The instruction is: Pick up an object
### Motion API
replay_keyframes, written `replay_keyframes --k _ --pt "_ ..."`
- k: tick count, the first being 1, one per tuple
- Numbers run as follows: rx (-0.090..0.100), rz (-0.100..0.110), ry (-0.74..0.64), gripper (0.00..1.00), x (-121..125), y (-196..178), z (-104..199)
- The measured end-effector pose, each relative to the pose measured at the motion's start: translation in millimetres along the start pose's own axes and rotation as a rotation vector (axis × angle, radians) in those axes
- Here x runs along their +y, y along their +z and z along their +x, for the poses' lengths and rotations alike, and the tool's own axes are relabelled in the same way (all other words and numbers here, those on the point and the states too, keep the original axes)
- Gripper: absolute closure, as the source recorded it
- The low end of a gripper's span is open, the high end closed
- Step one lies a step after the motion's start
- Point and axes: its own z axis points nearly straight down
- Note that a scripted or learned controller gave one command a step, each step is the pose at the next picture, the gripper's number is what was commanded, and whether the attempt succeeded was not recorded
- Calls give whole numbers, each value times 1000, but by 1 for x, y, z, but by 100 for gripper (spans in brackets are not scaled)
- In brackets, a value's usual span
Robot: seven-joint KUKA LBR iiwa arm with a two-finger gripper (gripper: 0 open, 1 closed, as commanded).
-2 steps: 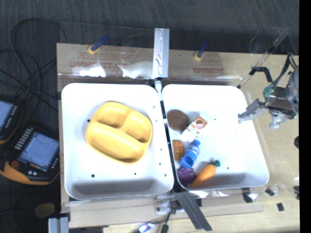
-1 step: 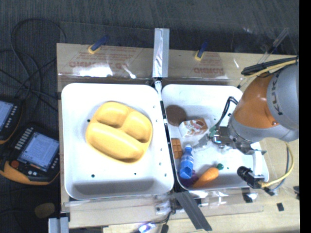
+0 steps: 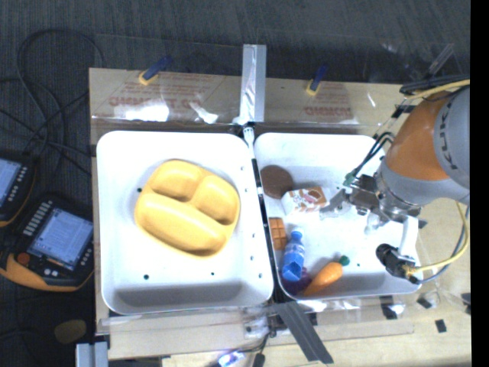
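The right bin (image 3: 321, 145) holds a brown round disc (image 3: 276, 180), a white packet with orange print (image 3: 305, 199), a waffle-like orange square (image 3: 277, 234), a blue bottle (image 3: 293, 258) and an orange carrot (image 3: 325, 275). My gripper (image 3: 341, 205) hangs over the middle of this bin, just right of the white packet, reaching in from the right. Nothing shows between its fingers. The left bin (image 3: 114, 205) holds a large yellow bread-shaped object (image 3: 187, 205).
A central divider (image 3: 258, 205) separates the two bins. Cables and a black connector (image 3: 393, 260) trail from the arm at the right bin's lower right. Handheld pendants (image 3: 46, 239) lie on the floor left of the bench.
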Motion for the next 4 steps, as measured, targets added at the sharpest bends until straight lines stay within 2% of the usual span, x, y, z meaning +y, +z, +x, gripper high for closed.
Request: replay_keyframes --k 1,2,3,4 --pt "-2 -12 -153 0 51 29 44" --pt "-4 -46 -366 0 82 43 71" --pt "3 -41 -390 0 120 43 83" --pt "-3 -49 -390 100 122 31 82"
